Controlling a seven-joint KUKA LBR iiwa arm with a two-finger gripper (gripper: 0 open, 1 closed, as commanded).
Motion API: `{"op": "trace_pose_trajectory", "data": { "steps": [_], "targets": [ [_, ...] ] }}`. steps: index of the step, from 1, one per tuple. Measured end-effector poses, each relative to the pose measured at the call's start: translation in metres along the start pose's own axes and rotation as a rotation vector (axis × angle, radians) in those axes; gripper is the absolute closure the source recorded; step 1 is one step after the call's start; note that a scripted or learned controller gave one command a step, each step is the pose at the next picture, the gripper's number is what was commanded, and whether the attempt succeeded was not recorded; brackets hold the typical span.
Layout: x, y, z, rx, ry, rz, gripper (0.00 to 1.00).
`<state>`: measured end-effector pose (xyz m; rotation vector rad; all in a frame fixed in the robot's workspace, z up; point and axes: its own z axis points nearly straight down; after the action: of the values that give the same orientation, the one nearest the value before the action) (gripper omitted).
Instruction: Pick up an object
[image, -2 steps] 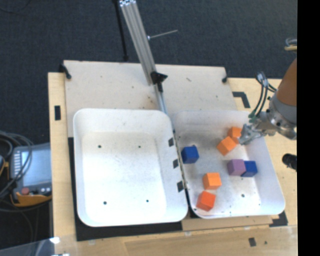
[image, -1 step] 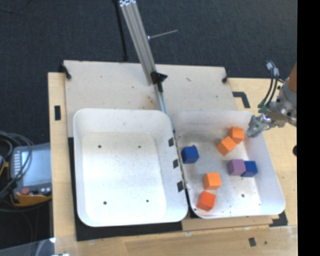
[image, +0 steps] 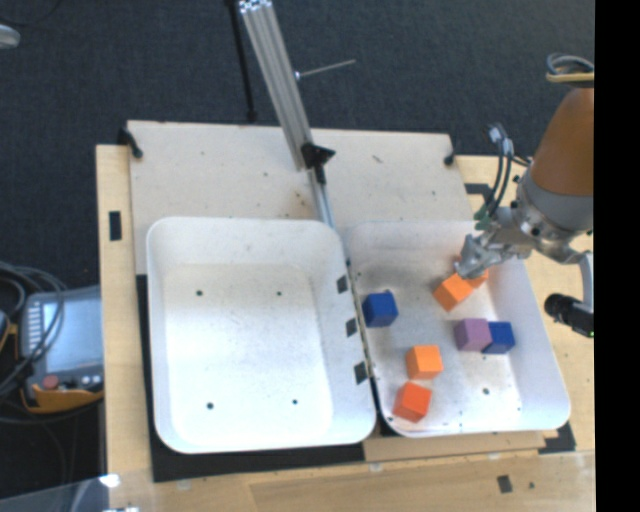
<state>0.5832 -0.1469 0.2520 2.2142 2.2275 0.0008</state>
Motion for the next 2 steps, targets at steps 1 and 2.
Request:
{"op": "trace_pose_trajectory", "data": {
  "steps": [1,2],
  "targets": [
    [0.044,0.015,0.007,0.000,0.000,0.000,1.00],
    [0.089,0.016,0.004,0.001,0.001,-0.001,1.00]
  ]
}}
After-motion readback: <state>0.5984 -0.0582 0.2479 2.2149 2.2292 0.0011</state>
